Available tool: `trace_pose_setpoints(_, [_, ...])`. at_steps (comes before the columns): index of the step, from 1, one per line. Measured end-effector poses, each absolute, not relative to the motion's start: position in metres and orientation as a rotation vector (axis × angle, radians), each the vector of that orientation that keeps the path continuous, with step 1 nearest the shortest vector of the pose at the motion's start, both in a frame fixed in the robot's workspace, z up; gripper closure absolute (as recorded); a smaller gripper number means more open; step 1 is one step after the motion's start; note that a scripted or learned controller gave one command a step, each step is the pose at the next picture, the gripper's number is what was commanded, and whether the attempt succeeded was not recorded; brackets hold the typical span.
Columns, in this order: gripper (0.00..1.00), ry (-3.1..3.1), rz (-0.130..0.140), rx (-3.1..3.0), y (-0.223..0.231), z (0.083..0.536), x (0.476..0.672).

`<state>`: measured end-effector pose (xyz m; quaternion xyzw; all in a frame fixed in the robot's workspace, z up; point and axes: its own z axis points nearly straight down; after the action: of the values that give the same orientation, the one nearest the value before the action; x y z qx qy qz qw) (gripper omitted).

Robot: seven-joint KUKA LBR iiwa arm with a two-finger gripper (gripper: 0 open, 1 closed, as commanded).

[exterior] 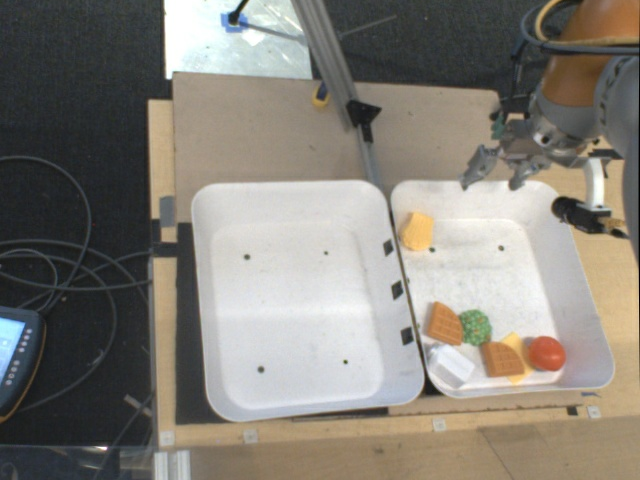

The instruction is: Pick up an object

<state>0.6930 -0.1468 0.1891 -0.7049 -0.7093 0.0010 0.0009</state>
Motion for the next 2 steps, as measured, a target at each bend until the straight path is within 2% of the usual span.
trace_pose_setpoints(2, [0.00,-2.223,0.008,-2.213,-0.140,0.092,0.689])
